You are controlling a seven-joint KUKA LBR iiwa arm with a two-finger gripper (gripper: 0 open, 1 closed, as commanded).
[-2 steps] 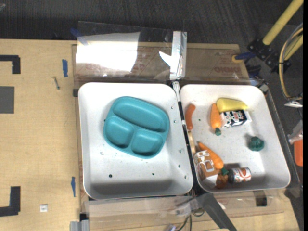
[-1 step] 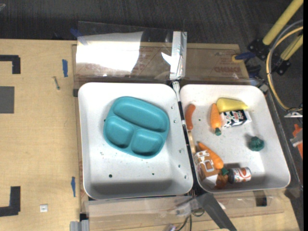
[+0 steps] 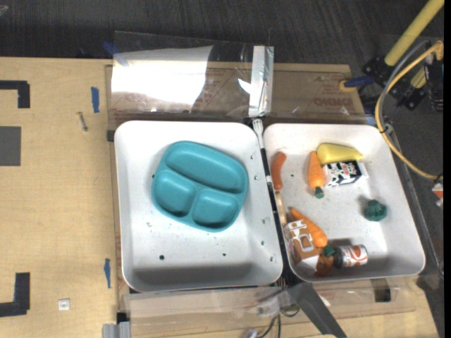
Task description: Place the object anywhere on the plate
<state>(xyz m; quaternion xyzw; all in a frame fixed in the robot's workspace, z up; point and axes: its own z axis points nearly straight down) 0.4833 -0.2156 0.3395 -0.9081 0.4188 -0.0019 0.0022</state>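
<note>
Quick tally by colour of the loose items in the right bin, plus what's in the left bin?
Right bin:
Orange carrot-like pieces: 3
Yellow piece: 1
Black-and-white carton: 1
Dark green piece: 1
White and orange box: 1
Red and white can: 1
Left bin:
Teal divided plate: 1
Total: 9

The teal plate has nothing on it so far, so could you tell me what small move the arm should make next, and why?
Probably reach into the right bin and lower over one toy standing apart from the rest, such as the small green piece. The teal plate in the left bin bears nothing, and all the objects lie in the other bin. The green piece has free space around it, unlike the clustered carrots and cans.
</note>
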